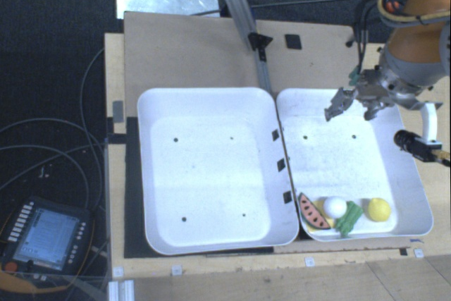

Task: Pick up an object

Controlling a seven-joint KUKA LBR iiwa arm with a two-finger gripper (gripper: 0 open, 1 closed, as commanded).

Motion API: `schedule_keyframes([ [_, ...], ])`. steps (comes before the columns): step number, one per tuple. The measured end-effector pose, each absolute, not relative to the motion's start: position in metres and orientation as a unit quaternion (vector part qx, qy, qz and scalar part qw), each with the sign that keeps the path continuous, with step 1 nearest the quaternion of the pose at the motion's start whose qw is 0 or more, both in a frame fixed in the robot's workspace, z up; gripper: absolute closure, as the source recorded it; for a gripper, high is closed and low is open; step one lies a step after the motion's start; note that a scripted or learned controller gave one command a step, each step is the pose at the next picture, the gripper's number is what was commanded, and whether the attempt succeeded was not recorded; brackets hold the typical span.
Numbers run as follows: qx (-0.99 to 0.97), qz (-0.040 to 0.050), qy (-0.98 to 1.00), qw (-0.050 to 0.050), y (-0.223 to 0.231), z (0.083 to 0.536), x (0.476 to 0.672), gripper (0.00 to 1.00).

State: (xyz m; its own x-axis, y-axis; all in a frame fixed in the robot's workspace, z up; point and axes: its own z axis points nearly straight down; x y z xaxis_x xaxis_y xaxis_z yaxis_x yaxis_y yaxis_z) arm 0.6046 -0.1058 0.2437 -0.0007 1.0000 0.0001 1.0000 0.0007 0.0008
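Jaws (354, 108) spread, hovering at twelve o'clock in the right white bin (412, 180); the round yellow lemon (379, 209) at six o'clock could roll from a glancing pinch.

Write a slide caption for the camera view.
Open two-finger gripper above right white bin; red watermelon slice, white ball, yellow lemon below.

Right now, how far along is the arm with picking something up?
Nothing looks picked yet. The watermelon slice, white ball, green piece and lemon all lie along the near edge of the right bin. In hand: the open gripper hangs over that bin's far end, holding nothing. Left: reaching an object, closing on it and lifting.
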Motion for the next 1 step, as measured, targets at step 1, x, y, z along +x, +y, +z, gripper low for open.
schedule_keyframes([
  [1, 0.709, -0.0020, 0.705, -0.003, -0.1834, 0.1524, 0.6019, 0.00],
])
